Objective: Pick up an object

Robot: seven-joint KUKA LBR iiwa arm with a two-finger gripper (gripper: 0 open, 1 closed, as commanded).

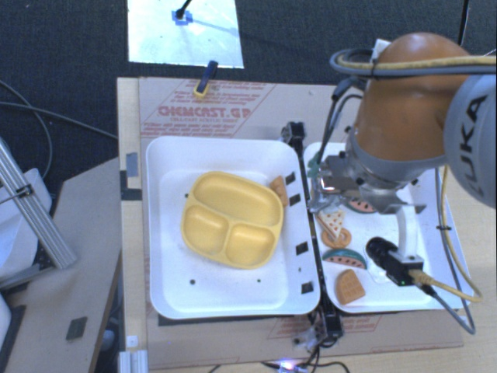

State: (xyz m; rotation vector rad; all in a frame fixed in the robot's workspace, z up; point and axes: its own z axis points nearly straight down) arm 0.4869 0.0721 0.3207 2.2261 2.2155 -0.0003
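The arm's orange band and grey wrist [404, 123] hang over the right bin [435, 298], and the gripper [330, 183] reaches down at that bin's left side, mostly covered by the wrist. Just below it lie toy foods: a pizza slice [332, 222], a round tan piece [340, 238], a green-rimmed melon slice [342, 256] and an orange bread-like piece [351, 287]. A red melon slice [359, 205] peeks out from under the wrist. In the left bin [167, 286] sits a yellow divided plate [231, 217], with a small orange piece [278, 188] at its right edge.
A black divider with clips [304, 208] runs between the two bins. A black connector and yellow cable [392, 261] hang from the arm over the right bin. Behind the bins lie a cardboard sheet [210, 107] and a pale square panel [184, 22].
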